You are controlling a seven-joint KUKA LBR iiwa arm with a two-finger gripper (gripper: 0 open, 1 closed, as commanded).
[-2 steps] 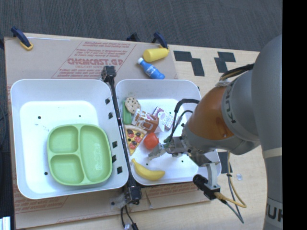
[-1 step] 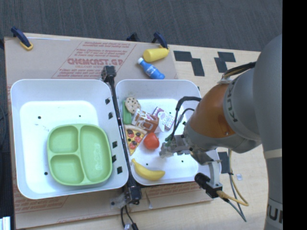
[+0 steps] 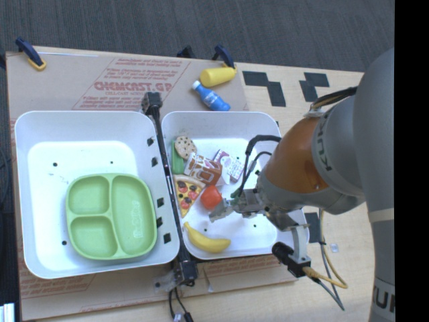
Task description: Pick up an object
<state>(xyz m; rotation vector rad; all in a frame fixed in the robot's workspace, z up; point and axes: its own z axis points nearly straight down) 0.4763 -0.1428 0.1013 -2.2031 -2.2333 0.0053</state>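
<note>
We take the small red tomato-shaped toy as the likely target: it lies in the right-hand shallow white bin, near the middle of the pile, with the grey end effector just beside it on its lower right. Whether the end effector is open or closed we cannot tell, since the wrist and its own grey body hide that part, and we see nothing clearly held. We judge this to be the approach or reach step, with the lift not yet done. The next move calls for settling squarely over one toy and closing on it without nudging its neighbours, as the pieces lie crowded and touching.

Around the red toy we count one yellow plastic banana below it, one pizza-slice toy to its left, one brown biscuit-like piece above, and two or so printed snack packets. The left-hand white bin holds one pale green three-compartment plate. On the tabletop beyond the bins lie one yellow bottle and one blue bottle
</note>
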